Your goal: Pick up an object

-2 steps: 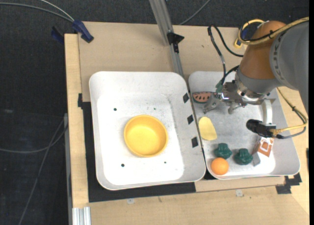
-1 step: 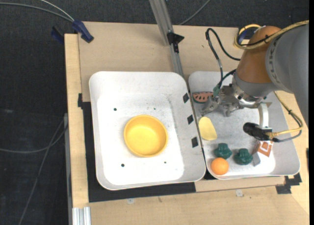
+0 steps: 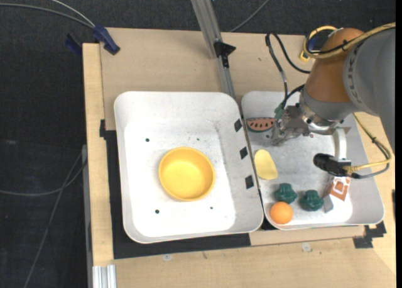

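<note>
Gripper (image 3: 281, 131) low in the right bin (image 3: 364, 155), near its back-left corner; can't tell its state. Red watermelon slice (image 3: 259, 123) lies just to its left, long axis left-right. Nothing visibly held.

A shallow white plastic left bin (image 3: 135, 129) holds a round yellow bowl (image 3: 185, 173) near its middle. Just beside it, the shallow white right bin (image 3: 364, 202) holds a red-orange slice-shaped piece (image 3: 258, 123) at its far left corner, a pale yellow oblong piece (image 3: 266, 165) by the left wall, a small orange ball (image 3: 281, 212) at the near edge, two dark green lumpy pieces (image 3: 286, 192) (image 3: 309, 200) beside the ball, and a small orange-and-white box (image 3: 340, 188). The grey arm with its orange band (image 3: 326, 79) reaches in from the right, its metal two-finger gripper (image 3: 281, 133) low over the right bin, just beside the red-orange piece.
</note>
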`<state>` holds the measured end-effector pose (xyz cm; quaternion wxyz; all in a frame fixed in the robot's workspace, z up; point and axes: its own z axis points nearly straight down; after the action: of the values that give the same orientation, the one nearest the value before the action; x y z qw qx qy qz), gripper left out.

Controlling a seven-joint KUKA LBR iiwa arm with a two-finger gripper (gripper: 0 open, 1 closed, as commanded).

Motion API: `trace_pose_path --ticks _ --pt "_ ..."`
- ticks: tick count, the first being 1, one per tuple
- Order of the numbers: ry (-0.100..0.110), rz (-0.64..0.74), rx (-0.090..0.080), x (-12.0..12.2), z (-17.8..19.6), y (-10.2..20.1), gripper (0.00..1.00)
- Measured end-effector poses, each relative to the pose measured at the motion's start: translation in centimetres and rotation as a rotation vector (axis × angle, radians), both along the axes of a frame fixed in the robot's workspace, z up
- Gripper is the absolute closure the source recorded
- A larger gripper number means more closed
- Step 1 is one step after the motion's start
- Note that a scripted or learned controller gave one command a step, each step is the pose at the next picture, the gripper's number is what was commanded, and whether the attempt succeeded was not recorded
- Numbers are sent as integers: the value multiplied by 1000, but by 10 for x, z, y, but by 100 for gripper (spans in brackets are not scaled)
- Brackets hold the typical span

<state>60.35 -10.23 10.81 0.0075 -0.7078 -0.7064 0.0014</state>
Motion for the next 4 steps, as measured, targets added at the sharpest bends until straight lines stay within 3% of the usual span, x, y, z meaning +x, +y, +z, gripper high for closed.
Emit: trace_pose_path --ticks 1,3,4 --pt "-19 3 -7 1 65 5 100" --pt "-22 2 -8 7 178 1 100" --pt "-15 7 -7 11 178 57 100"
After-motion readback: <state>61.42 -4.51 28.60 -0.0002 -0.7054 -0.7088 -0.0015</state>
